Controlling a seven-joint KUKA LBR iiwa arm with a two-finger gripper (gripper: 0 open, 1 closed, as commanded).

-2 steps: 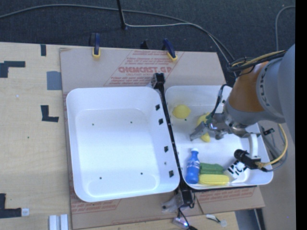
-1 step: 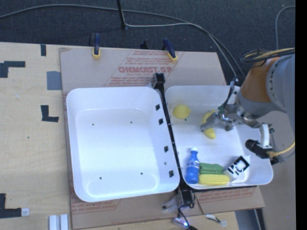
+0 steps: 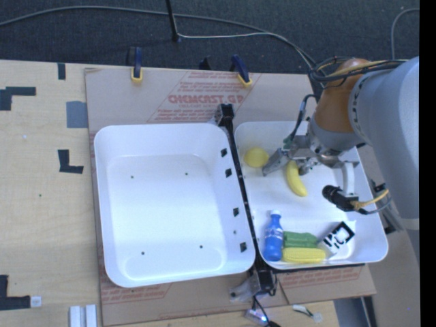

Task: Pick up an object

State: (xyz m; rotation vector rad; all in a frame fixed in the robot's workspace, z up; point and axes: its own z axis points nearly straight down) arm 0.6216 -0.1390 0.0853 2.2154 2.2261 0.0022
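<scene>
My gripper [image 3: 287,166] hangs low in the right bin [image 3: 368,251], open, with one grey finger [image 3: 274,163] reaching left and the other on the right. The upper end of a yellow banana [image 3: 296,182] lies between the fingers, on the bin floor. A yellow lemon [image 3: 256,157] sits just left of the left finger. Nearer the front edge lie a blue bottle [image 3: 273,236], a green object [image 3: 300,238], a yellow object [image 3: 304,255] and a black-and-white cube [image 3: 338,236].
The left bin [image 3: 163,203] stands beside the right one, with a black divider [image 3: 235,182] along their shared edge. The grey arm with its orange band [image 3: 337,107] covers the right bin's far right corner. Cables [image 3: 347,199] trail over the bin's right side.
</scene>
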